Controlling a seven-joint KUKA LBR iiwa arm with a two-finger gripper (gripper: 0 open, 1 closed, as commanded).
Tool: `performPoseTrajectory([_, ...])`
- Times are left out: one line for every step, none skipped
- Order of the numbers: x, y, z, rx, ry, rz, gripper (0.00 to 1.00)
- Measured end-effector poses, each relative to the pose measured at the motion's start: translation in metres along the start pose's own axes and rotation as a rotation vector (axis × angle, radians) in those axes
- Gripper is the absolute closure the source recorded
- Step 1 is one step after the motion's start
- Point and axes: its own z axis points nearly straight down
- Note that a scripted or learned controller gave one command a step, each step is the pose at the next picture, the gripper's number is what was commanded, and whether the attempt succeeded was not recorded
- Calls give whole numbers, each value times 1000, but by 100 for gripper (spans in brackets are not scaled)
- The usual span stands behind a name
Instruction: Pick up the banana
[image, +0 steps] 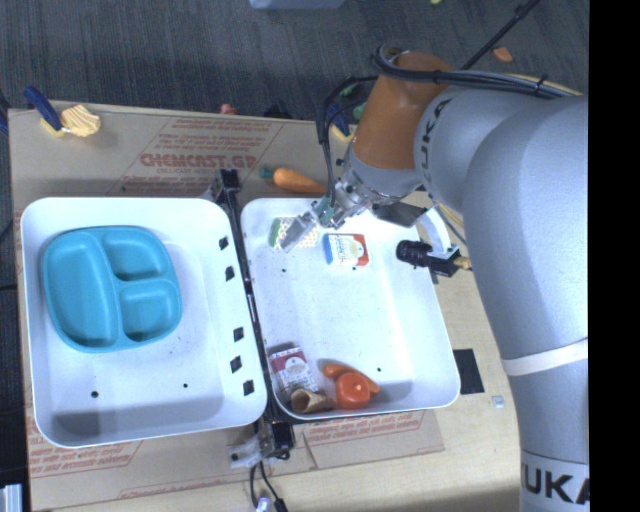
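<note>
The end effector (297, 232) hovers at the right bin's (425, 330) far left corner, over a yellowish item, perhaps the banana (281, 232); whether its fingers are apart or together I cannot tell.

Plenty of open floor mid right-hand shallow white bin (420, 330). Cluttered along near wall: small red-labelled packet (288, 366), orange round toy (352, 388). Far side crowded by small white carton (346, 249) and grey arm (500, 160).
</note>
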Motion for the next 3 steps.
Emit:
performPoseTrajectory([3, -2, 54, 10, 7, 6, 0])
performPoseTrajectory([-85, -73, -48, 0, -2, 141, 0])
performPoseTrajectory([40, -23, -41, 2, 3, -116, 0])
